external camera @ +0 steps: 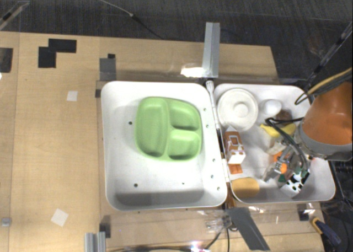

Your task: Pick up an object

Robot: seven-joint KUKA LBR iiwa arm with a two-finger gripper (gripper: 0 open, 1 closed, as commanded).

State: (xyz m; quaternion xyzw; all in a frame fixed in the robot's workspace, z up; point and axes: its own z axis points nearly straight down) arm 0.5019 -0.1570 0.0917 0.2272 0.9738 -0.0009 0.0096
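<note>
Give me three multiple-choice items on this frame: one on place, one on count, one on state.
1. Where does the green divided plastic plate lie?
A. in the left white bin
B. in the right white bin
C. on the wooden bench

2. How many compartments does the plate show?
A. two
B. three
C. five

3. How does the round white bowl sit?
A. stacked on the plate
B. on the right bin's floor at its far left corner
C. outside both bins

Answers: 1 A, the plate rests alone on the left bin's floor. 2 B, one long section and two smaller ones. 3 B, it lies beside the divider, apart from the arm's gripper.
</note>
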